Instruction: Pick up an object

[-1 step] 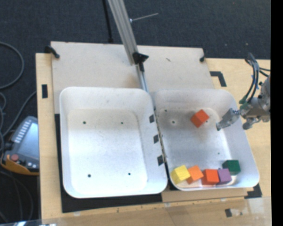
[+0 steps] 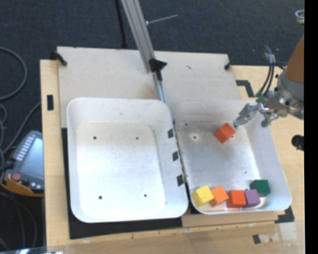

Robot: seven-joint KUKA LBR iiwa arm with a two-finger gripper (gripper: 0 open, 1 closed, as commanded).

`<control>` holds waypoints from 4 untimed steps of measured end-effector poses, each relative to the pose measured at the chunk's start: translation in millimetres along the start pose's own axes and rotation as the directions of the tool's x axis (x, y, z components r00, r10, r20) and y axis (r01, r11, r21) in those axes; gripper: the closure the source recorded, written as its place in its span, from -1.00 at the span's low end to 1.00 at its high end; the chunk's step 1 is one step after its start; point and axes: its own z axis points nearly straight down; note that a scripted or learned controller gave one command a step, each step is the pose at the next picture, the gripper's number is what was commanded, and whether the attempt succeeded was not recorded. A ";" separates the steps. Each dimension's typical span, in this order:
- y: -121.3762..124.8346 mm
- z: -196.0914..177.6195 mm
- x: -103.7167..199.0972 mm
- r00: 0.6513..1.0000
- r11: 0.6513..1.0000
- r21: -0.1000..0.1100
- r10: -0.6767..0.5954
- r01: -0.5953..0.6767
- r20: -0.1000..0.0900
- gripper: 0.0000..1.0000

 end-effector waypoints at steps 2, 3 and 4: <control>42.4 143.0 -7.4 1.000 1.000 -0.005 0.004 -0.004 -0.002 -1.00; 43.6 130.8 -8.6 1.000 1.000 -0.006 0.000 0.000 0.001 1.00; 39.7 106.3 34.3 1.000 1.000 -0.002 -0.002 0.002 -0.003 1.00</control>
